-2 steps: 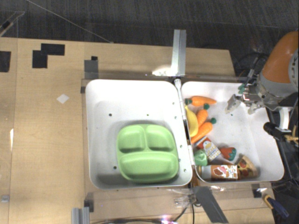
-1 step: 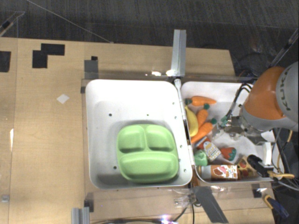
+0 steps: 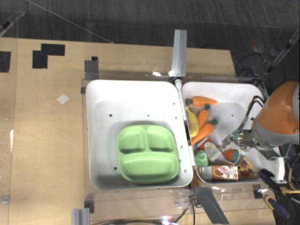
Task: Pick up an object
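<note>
The right bin (image 3: 234,97) holds several toy foods: three orange carrots (image 3: 202,101) (image 3: 202,117) (image 3: 201,132), a yellow banana (image 3: 191,121) against the left wall, a small green piece (image 3: 201,159), a white-labelled packet (image 3: 213,150), a red piece (image 3: 230,155) and a brown bottle (image 3: 225,172) lying along the front wall. My gripper (image 3: 236,139) hangs low over the middle of this bin, just above the red piece and right of the packet. Nothing is visibly lifted.
The left bin (image 3: 101,102) bears a green divided plate (image 3: 147,153) toward its front. A metal post (image 3: 179,53) stands behind the wall between the bins. The arm's orange band (image 3: 281,109) overhangs the right bin's right side.
</note>
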Robot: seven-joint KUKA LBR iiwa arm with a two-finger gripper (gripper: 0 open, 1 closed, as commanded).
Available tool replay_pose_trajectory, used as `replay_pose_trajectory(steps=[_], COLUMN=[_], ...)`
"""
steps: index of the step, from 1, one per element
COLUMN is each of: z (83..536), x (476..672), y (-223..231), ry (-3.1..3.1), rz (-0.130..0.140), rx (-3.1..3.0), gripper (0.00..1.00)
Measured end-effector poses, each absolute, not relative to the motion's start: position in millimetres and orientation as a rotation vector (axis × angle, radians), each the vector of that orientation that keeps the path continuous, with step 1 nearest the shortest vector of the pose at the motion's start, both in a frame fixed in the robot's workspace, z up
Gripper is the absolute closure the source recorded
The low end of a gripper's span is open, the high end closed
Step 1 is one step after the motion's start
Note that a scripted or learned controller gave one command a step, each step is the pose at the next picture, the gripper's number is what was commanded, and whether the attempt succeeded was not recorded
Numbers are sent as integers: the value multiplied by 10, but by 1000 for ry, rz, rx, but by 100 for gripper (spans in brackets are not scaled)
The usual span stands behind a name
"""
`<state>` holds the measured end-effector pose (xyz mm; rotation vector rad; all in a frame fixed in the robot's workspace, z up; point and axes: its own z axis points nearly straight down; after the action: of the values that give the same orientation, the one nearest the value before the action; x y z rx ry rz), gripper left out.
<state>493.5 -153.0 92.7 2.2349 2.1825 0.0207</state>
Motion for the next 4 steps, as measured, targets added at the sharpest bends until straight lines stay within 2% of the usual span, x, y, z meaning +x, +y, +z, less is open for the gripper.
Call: replay_pose_trajectory(steps=[1, 3, 4], z=[934, 931, 920], x=[4942, 4951, 4925], y=[-1404, -1440, -1458], ry=[2281, 2356, 2148], rz=[17, 23, 21], rx=[2120, 2043, 2281], gripper=[0, 0, 0])
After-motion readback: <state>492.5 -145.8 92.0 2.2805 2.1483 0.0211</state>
